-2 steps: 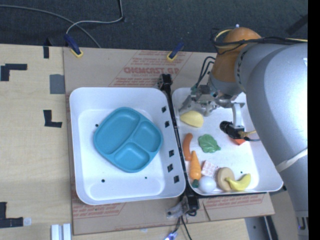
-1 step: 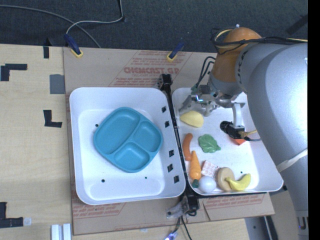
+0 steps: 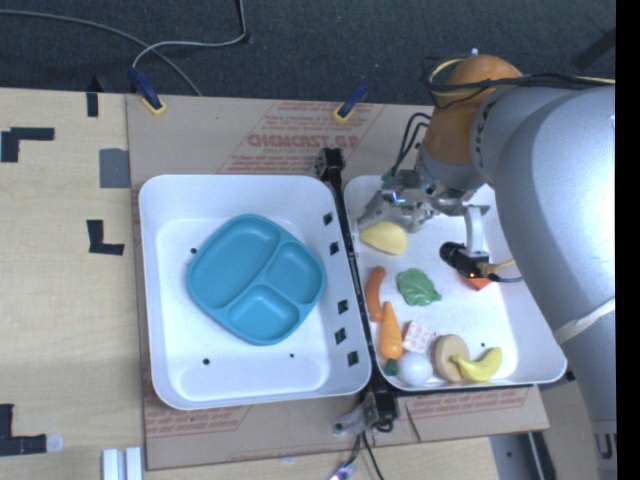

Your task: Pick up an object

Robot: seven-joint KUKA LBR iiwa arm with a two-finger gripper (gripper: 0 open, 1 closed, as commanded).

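With the gripper (image 3: 395, 206) low at the right bin's (image 3: 530, 353) far-left corner, just above the lemon (image 3: 385, 237), fingers apparently spread but empty, it should centre over the lemon before closing, clear of the bin wall.

- Your left bin (image 3: 160, 268) holds the divided plate (image 3: 256, 278).
- Your right bin (image 3: 520, 338) holds the lemon (image 3: 384, 237), leaf (image 3: 417, 287), carrots (image 3: 381, 313), banana (image 3: 480, 365).
- The claw (image 3: 400, 200) sits just behind the lemon.
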